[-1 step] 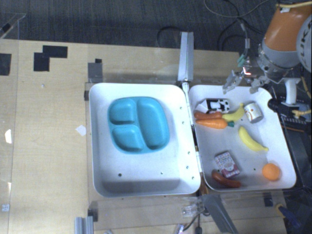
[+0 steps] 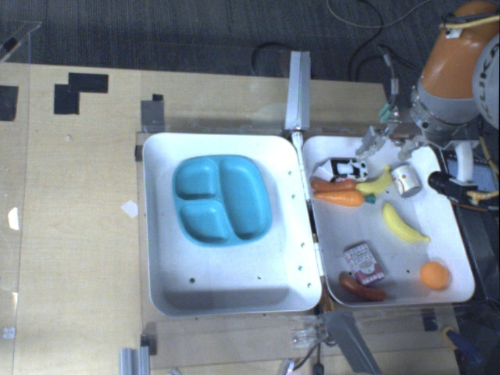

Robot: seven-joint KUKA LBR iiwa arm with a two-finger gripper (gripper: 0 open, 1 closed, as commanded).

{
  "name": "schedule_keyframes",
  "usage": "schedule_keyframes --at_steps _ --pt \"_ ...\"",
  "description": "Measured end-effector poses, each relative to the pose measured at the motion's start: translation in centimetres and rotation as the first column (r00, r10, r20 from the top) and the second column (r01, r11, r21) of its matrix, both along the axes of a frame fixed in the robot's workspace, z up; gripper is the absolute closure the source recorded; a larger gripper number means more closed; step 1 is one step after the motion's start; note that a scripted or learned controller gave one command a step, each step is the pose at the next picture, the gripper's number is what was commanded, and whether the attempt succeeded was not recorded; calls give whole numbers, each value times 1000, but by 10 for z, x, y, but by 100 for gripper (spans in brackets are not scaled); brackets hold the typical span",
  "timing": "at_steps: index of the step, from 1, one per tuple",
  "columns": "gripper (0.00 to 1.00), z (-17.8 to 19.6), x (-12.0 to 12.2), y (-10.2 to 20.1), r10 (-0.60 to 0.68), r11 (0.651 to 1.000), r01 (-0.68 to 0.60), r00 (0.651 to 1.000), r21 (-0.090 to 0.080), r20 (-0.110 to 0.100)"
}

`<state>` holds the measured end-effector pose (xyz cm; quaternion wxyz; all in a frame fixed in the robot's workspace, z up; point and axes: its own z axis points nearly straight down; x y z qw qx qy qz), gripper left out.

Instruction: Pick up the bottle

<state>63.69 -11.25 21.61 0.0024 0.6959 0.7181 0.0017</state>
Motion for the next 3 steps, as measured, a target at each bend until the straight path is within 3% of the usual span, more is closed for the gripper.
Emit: schedule_keyframes --at_steps 1,2,3 --pt "0 -67 24 -65 -61 998 61 998 -1 -1" --pt "0 -125 34 -80 -97 995 97 995 -1 0" --pt "0 -12 34 -88 -118 993 118 993 -1 4"
